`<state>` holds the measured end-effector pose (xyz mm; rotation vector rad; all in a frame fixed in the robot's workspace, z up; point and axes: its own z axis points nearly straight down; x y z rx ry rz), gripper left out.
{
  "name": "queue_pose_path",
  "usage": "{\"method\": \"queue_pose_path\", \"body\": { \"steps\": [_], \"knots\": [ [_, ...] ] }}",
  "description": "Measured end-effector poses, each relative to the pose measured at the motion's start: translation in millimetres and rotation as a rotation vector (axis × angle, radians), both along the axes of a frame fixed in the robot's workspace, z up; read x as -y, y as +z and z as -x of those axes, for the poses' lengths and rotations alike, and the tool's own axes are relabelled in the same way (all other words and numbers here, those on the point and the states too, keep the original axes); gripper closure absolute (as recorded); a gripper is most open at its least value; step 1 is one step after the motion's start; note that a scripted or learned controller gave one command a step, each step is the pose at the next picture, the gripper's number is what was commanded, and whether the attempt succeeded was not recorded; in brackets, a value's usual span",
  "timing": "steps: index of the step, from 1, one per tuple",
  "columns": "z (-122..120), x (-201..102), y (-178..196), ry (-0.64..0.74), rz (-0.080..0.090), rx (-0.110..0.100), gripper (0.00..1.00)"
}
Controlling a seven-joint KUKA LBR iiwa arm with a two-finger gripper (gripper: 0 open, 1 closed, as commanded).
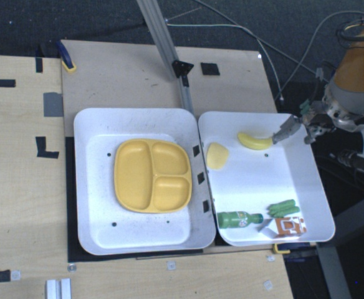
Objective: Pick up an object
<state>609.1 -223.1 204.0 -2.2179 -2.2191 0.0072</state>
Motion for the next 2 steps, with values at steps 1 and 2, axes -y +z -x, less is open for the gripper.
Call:
{"method": "queue_pose_path", "body": {
  "steps": [1,2],
  "knots": [
    [11.2,-2.6,-54.6,0.0,-0.001,0.0,0.0],
    [19.1,-7.5,-102.0,0.001,-0.001,0.0,0.0]
  ]
}}
